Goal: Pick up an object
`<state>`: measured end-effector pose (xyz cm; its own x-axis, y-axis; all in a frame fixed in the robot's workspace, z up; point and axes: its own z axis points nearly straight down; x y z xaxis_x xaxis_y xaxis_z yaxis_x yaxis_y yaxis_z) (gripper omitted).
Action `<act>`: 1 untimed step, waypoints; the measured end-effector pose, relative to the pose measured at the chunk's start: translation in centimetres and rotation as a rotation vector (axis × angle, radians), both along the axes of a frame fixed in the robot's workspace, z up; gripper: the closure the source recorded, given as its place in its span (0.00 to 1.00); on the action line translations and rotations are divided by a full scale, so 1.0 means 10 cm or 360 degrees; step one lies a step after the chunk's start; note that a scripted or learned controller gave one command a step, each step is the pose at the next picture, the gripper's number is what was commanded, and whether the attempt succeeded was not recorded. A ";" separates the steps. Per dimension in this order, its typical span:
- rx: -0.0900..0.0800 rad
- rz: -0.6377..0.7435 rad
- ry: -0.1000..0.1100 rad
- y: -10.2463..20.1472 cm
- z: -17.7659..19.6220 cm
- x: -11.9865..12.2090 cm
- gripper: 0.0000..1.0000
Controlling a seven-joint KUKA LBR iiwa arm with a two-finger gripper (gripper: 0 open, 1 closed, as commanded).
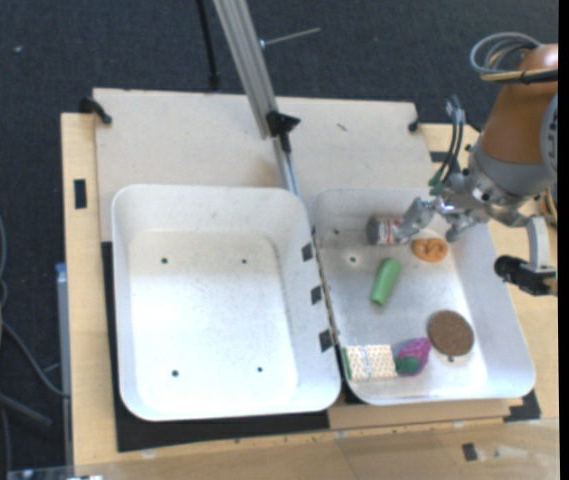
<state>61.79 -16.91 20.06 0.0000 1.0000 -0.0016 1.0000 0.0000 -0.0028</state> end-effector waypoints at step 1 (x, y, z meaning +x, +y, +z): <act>-0.0001 -0.0001 0.0000 -0.10 -0.48 -0.05 0.00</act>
